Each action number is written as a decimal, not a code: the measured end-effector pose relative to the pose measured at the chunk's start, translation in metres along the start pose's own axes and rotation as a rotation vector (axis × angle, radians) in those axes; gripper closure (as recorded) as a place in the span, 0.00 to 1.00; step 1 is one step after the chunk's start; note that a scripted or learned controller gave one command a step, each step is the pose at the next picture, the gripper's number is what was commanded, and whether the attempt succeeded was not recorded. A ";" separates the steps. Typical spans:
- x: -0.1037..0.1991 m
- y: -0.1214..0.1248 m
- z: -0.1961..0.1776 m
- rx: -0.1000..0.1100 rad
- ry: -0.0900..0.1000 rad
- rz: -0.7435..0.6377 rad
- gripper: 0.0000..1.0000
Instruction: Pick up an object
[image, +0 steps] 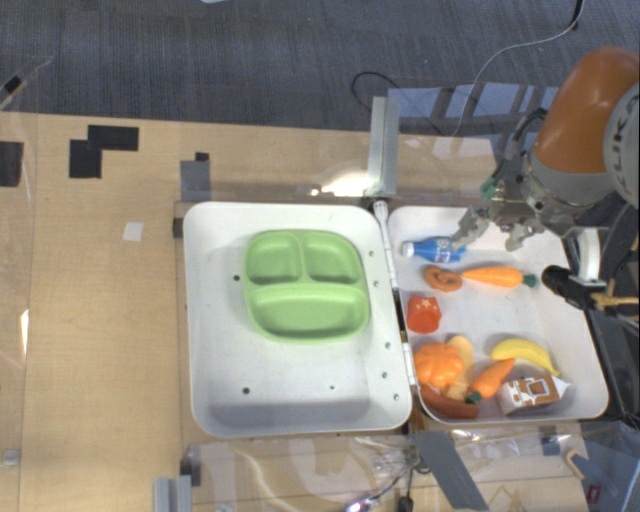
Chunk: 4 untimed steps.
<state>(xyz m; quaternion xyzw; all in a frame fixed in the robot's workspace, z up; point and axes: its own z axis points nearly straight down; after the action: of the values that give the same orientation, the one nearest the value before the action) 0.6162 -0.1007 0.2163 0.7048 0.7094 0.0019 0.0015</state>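
My gripper (495, 234) hangs over the back of the right bin (590, 395), open, with nothing between its fingers. Its left finger (468, 229) is close to the right end of a blue bottle (432, 249) lying on its side. A long orange carrot (490, 277) lies just in front of the gripper, with a brown disc (441, 279) at its left end. Further forward are a red piece (424, 314), an orange pepper (438, 365), a banana (522, 352), a small carrot (490, 377) and a brown-and-white carton (527, 393).
The left bin (215, 390) holds a green divided plate (305, 284). A metal post (384, 150) stands behind the wall between the bins. A black fixture (575, 288) juts in at the right bin's right edge.
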 end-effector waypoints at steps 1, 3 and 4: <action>-0.062 -0.005 0.103 -0.027 -0.009 -0.003 0.00; -0.069 0.016 0.114 -0.015 -0.003 -0.095 1.00; 0.030 0.055 0.029 -0.004 0.000 -0.164 1.00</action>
<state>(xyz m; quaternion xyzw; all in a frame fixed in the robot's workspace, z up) 0.6708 -0.0708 0.1877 0.6445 0.7646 0.0033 0.0031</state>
